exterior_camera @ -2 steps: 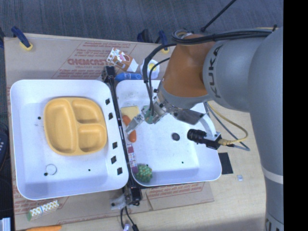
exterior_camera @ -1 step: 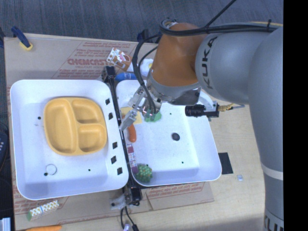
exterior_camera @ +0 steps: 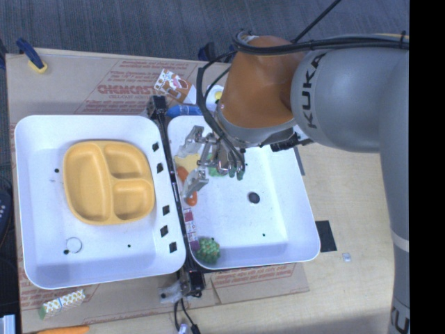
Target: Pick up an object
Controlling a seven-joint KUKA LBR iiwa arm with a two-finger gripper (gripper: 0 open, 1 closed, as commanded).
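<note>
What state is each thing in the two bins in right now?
Yellow divided tray: upright, flat in the left bin.
Green ball: resting in the right bin's near corner.
Orange pieces: lying along the right bin's left wall.
Tool: low over the right bin, by the orange pieces.

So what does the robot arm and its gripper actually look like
The arm is bulky, rounded and grey, with KUKA lettered in black on its side and a broad orange band above the wrist. Black cables loop around that band and trail off upward. The gripper is a small bare-metal assembly with thin silvery fingers.
</note>
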